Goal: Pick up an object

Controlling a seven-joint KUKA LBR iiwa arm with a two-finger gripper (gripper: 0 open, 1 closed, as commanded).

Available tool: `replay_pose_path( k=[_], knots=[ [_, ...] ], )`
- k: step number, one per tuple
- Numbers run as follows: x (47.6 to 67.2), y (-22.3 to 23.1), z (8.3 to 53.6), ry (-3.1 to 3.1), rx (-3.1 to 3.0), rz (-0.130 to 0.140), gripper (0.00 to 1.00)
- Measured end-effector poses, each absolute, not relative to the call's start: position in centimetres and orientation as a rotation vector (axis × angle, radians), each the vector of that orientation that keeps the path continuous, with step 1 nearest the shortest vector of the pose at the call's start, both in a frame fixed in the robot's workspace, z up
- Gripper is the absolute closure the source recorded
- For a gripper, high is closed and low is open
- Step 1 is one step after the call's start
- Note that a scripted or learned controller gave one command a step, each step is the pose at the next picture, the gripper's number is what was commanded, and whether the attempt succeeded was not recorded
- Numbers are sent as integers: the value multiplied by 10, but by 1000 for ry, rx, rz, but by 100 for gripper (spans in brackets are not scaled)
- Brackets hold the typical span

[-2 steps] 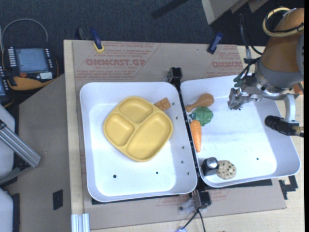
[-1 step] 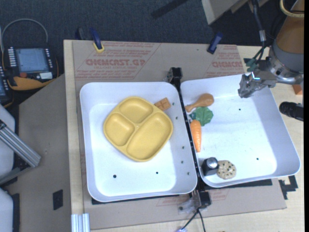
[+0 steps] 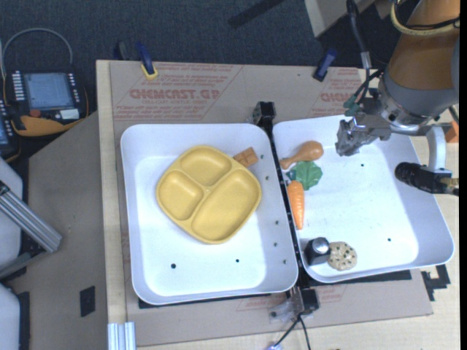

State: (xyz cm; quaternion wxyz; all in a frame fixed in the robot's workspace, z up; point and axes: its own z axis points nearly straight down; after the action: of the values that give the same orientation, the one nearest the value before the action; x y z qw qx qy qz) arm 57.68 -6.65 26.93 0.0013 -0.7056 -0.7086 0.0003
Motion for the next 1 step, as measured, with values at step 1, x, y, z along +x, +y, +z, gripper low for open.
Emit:
replay_pose_path(
  k=[1],
  knots=[
    [563, -23, 267, -2223, -2215, 2, 100]
  ],
)
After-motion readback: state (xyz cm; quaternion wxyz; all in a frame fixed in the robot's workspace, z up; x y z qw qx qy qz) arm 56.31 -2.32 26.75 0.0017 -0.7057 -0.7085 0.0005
